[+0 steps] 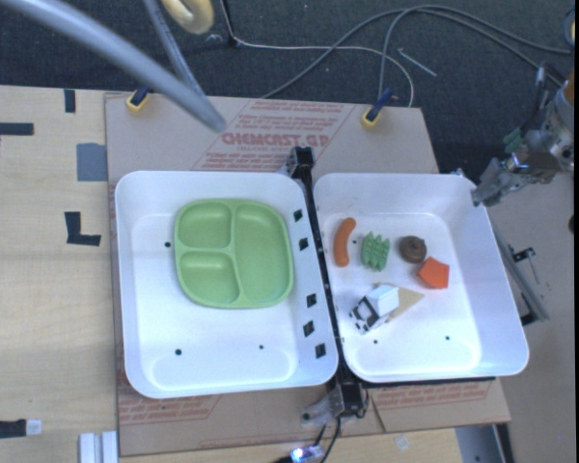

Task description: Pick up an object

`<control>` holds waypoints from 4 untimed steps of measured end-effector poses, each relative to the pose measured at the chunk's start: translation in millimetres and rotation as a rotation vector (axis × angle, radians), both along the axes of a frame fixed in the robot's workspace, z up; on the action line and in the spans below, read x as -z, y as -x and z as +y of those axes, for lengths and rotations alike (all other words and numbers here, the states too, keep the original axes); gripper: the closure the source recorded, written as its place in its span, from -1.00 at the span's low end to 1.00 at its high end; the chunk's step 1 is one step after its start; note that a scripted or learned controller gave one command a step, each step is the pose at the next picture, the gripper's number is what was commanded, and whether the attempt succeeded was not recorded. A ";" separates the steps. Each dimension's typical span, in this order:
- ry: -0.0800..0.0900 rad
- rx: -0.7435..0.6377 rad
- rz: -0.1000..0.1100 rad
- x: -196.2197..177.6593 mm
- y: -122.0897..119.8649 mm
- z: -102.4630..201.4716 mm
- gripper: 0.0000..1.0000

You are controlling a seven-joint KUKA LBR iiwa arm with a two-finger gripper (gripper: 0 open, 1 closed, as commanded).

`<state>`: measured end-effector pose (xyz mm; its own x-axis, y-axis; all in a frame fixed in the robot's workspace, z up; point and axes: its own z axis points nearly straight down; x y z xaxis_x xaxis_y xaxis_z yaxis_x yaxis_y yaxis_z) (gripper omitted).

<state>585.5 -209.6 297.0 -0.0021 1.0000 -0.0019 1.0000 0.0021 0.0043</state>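
The right bin point(482, 350) holds several small objects. An orange-red sausage shape point(343, 241) lies near its left wall. Beside that are a green ridged piece point(373, 250) and a brown ring-shaped piece point(412, 249). An orange block point(433, 274) sits right of centre, and a white, black and tan item point(381, 306) lies nearer the front. My gripper point(486, 189) hangs at the bin's far right rim, outside the group and apart from every object.
The left bin point(140, 336) contains a green divided plate point(234, 254). A black divider with clips point(314, 287) runs between the bins. Cables trail across the dark floor behind, and two clamps point(374, 114) hold the cardboard base.
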 end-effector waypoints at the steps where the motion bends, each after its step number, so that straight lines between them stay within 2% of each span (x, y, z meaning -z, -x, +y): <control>1: -0.002 -0.002 0.006 5.8 12.7 46.9 1.00; 3: -0.002 -0.004 0.005 6.6 26.1 153.7 1.00; 4: -0.002 -0.003 0.007 18.0 39.1 197.6 1.00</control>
